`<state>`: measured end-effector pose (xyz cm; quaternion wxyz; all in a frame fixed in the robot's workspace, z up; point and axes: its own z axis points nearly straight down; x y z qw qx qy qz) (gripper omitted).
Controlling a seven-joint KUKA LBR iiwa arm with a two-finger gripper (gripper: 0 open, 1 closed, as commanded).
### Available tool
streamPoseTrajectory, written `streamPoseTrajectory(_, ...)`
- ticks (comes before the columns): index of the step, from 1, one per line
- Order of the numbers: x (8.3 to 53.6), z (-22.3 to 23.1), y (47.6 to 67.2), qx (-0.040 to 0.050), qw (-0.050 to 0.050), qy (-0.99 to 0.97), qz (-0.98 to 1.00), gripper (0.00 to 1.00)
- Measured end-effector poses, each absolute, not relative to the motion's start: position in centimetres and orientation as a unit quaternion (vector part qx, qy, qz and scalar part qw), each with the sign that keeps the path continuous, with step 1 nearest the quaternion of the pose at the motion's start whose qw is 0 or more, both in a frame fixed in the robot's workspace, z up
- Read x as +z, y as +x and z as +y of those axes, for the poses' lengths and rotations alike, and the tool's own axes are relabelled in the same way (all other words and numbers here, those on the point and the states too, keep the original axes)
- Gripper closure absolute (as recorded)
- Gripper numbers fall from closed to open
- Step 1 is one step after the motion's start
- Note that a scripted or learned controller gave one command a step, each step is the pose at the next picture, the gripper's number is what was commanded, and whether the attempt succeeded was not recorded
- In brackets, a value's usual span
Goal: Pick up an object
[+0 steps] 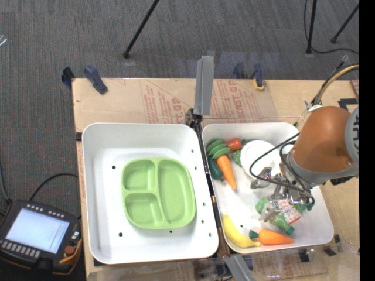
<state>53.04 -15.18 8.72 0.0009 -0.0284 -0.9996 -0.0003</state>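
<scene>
From my seat I see the arm point(325, 142) reaching in from the right over the right bin point(319, 230), its orange band bulking large above the wrist. The gripper point(285, 199) hangs low over a crumpled green, white and red packet point(280, 211); I cannot tell whether it touches the packet, and I cannot tell the state of the gripper from this angle. Any print on that packet is too small for me to read. Just below it lies a carrot point(274, 236) with a dark green top, and to its left a banana point(237, 233) along the bin's near wall. Toward the far left corner of the same bin I see a second carrot point(227, 170) beside a green vegetable point(217, 149) and a small red piece point(235, 144), with a white round plate point(256, 155) next to them. The left bin point(99, 215) holds a light green divided tray point(158, 192) with three compartments. The cardboard sheet point(146, 101) under the bins bears red printing, upside down to me and not legible. A teach pendant point(38, 234) with a lit screen sits at lower left.
</scene>
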Motion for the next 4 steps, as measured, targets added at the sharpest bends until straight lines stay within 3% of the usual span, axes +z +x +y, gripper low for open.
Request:
streamPoseTrajectory(1, 8.7, -7.8, 56.8, -0.0017, 0.000, 0.008, -1.000, 0.00)
streamPoseTrajectory(2, 8.8, -7.9, 62.4, -0.0006, -0.001, -0.041, -0.999, 0.00)
streamPoseTrajectory(3, 8.8, -13.9, 57.7, -0.0001, 0.000, -0.062, -0.998, 0.00)
streamPoseTrajectory(4, 8.7, -8.6, 56.8, -0.0009, 0.001, -0.109, -0.994, 0.00)
